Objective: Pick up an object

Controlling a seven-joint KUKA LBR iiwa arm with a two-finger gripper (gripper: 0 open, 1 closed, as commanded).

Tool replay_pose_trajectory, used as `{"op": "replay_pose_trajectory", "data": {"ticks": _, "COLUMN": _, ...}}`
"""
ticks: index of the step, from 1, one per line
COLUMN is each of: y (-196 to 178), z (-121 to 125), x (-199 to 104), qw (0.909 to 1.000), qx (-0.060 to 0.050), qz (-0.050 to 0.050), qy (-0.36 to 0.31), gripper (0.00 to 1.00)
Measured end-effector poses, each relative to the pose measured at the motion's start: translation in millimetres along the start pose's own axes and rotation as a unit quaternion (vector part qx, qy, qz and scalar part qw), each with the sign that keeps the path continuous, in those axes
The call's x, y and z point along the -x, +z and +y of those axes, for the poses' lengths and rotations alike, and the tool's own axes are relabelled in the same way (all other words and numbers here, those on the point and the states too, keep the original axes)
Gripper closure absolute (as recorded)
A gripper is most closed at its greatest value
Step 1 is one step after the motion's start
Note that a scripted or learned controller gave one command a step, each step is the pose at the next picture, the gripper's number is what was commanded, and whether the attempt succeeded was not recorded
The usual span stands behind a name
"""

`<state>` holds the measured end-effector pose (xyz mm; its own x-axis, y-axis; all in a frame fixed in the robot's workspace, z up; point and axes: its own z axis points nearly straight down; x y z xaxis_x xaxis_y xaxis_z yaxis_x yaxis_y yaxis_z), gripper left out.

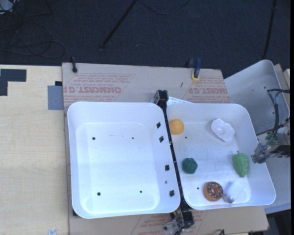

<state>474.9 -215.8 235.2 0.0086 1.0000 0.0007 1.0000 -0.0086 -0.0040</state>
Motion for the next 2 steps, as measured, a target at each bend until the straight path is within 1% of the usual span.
{"op": "replay_pose_trajectory", "data": {"ticks": 1, "y": 0.4, "z": -0.2, "x": 0.1, "qw": 1.0, "qx": 0.0, "qz": 0.0, "qy": 0.001, "gripper": 0.0}}
{"op": "replay_pose_trajectory", "data": {"ticks": 2, "y": -9.5, "z": 0.0, "x": 1.2, "qw": 1.0, "qx": 0.0, "qz": 0.0, "qy": 0.001, "gripper": 1.0}}
